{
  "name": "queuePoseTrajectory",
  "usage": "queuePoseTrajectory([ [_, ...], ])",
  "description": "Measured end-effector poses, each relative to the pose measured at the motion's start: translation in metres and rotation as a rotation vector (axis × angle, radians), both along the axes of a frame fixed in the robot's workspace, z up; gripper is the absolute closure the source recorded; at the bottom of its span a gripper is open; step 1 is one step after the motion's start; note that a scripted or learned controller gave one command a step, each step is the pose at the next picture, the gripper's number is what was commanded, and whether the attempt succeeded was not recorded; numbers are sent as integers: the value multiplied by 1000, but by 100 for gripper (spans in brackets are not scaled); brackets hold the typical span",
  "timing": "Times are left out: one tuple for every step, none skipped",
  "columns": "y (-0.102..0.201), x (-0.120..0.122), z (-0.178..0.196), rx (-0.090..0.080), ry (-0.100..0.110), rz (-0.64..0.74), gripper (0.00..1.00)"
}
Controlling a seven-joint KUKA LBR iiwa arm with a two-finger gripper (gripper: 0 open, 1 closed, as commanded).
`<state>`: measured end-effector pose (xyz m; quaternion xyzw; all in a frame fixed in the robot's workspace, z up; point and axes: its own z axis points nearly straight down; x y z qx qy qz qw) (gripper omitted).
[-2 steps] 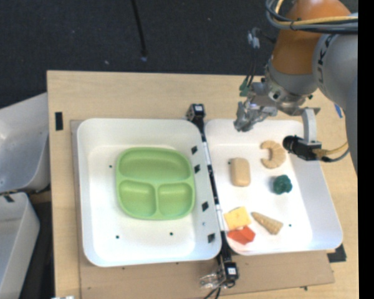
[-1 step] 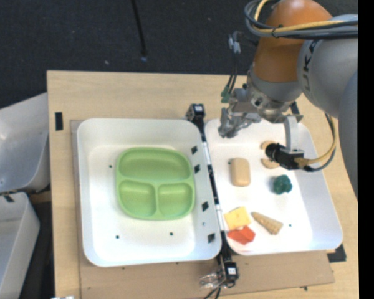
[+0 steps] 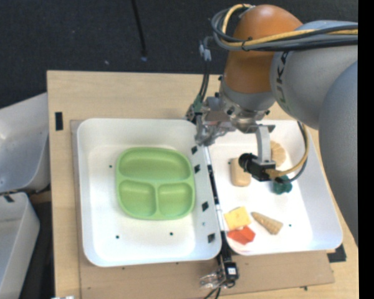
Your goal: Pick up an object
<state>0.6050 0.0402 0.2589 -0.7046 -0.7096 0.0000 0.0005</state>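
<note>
Nearest, huddled in the front left corner of the right bin (image 3: 311,223): red piece (image 3: 241,235) touching yellow block (image 3: 238,217), tan cone (image 3: 267,223) just beside. All loose and lying flat, likely scattered as candidates for picking. Further back, tan lump (image 3: 240,177), well apart from those and probably easier to take cleanly. Alongside, in the left bin (image 3: 87,192), green divided plate (image 3: 154,182), flat and central. Farthest, hand (image 3: 204,131) hanging where the two bins meet, near their far edge, carrying nothing visible; apart or together, cannot tell. Seemingly poised between targets, nothing lifted yet. Beneath everything, pale worktop (image 3: 124,83).
</note>
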Motion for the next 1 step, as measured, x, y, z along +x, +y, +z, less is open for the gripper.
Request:
queuePoseTrajectory([
  [48, -12, -20, -1, 1, -1, 100],
])
